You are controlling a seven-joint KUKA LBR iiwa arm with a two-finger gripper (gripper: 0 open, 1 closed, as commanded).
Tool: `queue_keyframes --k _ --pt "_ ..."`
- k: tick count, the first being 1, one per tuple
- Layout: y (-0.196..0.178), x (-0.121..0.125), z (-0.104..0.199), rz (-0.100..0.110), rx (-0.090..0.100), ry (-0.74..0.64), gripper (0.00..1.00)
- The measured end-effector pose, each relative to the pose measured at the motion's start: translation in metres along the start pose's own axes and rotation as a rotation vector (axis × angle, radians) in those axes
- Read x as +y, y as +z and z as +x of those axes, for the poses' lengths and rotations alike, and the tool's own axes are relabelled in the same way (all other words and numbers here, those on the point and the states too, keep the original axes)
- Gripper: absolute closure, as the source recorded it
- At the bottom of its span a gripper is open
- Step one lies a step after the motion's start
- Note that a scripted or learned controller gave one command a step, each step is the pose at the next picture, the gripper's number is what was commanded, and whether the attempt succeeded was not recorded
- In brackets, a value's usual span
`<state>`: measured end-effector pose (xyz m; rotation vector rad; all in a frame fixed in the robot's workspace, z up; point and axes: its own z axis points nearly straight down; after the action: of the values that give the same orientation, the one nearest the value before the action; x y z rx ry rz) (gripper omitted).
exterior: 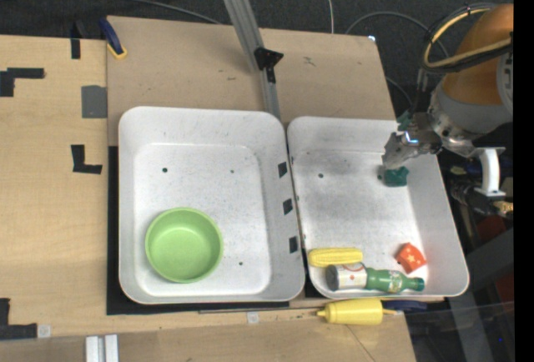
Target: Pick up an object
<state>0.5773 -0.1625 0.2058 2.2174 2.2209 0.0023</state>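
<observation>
My gripper (397, 158) reaches in from the right over the far right part of the right bin (367, 206). It sits directly above a small teal object (395, 177) that rests on the bin floor, touching or nearly touching it. Near the bin's front edge lie a yellow corn cob (335, 256), a green bottle with a white label (375, 279) and a small orange-red piece (410, 257). A green bowl (183, 244) sits in the front left of the left bin (200, 143).
A yellow object (353, 312) lies on the bench just outside the right bin's front edge. A grey metal pole (242, 10) slants down to the divide between the bins. Black cables run across the back of the bench.
</observation>
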Motion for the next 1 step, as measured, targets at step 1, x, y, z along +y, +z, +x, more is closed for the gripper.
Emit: queue_keyframes --k 1 --pt "-0.0605 0.0086 0.0026 -0.002 -0.001 -0.001 1.0"
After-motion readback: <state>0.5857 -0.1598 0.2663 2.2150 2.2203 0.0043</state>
